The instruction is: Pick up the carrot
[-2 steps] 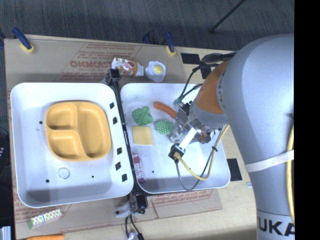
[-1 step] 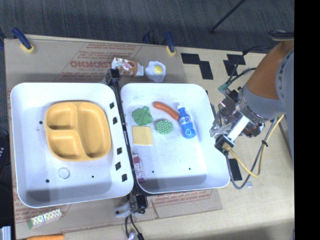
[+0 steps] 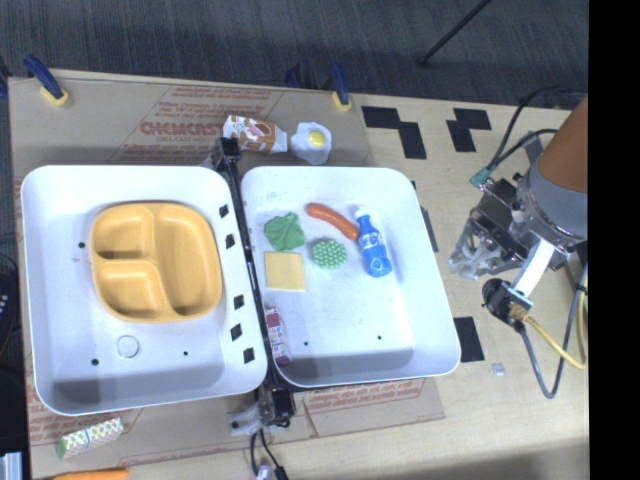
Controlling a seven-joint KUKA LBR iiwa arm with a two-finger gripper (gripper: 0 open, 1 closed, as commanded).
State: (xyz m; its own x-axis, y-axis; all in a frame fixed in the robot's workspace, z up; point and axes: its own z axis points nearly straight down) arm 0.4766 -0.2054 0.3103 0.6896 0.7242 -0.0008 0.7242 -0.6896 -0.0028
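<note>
Carrot (image 3: pixel 331 219) lies in the right bin (image 3: pixel 430 298), toward its far side, between a green leafy toy (image 3: pixel 284 231) and a blue bottle (image 3: pixel 372 247). Outside that bin, over the tabletop (image 3: pixel 500 408) to the right, hangs the claw (image 3: pixel 478 255); I cannot tell its grip state.

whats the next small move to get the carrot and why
Probably swing the gripper left over the right bin, toward the carrot. The gripper sits outside that bin, past its right rim, while the carrot lies near the bin's back, between the green leaf and the blue bottle, with nothing holding it.
</note>
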